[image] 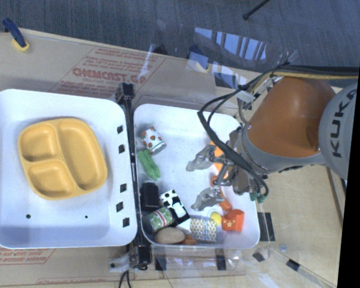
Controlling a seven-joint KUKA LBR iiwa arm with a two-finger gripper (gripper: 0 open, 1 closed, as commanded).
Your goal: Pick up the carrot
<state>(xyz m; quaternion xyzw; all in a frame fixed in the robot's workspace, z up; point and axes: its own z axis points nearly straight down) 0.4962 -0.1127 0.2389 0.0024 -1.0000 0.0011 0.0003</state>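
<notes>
A robot arm reaches into the right bin (pixel 170 117). Its pincer (pixel 204 178) hangs open, fingers spread, around the orange carrot (pixel 218 174), which lies near the bin's right side. This looks like the grasping step; next the fingers must close, then lift.

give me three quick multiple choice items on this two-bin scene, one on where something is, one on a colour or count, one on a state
1. Where is the yellow tray?
A. left bin
B. right bin
C. on the cardboard

2. How many compartments does the tray have?
A. two
B. three
C. five

3. How do the fingers of the gripper stand?
A. shut on a can
B. spread apart over the right bin
C. pressed together

Key:
1 A, it lies in the left bin.
2 B, three hollows show.
3 B, the two fingers stand apart above the right bin, beside the carrot.
</notes>
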